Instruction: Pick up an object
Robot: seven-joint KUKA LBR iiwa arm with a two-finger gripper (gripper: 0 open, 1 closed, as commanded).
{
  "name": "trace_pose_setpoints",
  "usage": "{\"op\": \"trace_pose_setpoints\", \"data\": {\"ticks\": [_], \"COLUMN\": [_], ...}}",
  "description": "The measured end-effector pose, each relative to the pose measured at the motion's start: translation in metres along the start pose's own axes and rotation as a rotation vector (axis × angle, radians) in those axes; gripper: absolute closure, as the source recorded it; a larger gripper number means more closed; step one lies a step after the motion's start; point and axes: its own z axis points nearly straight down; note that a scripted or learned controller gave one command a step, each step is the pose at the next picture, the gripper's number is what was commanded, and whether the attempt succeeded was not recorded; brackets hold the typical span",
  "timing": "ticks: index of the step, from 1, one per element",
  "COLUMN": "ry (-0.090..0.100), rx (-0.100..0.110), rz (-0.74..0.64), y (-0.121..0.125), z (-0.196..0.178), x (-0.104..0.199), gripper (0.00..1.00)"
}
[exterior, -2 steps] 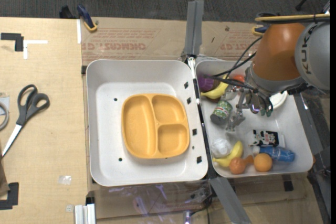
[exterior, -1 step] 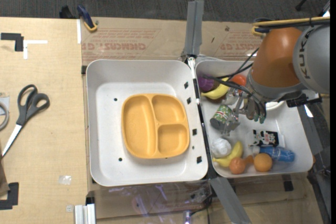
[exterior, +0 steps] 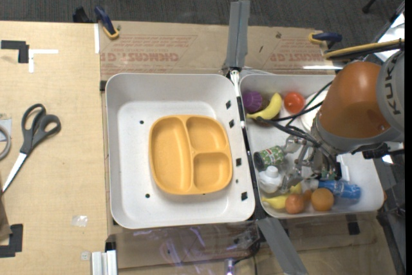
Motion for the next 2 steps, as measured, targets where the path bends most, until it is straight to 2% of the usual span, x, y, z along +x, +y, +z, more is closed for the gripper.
{"op": "trace_pose_setpoints", "data": {"ticks": [1,2], "ry": [-0.005,-0.002], "rx": [0.001,0.0], "rz": [-0.002,-0.231], "y": [0.0,-0.05], "z": [-0.01,-0.276], "x": [-0.002,-0.054], "gripper": [1.0,1.0]}}
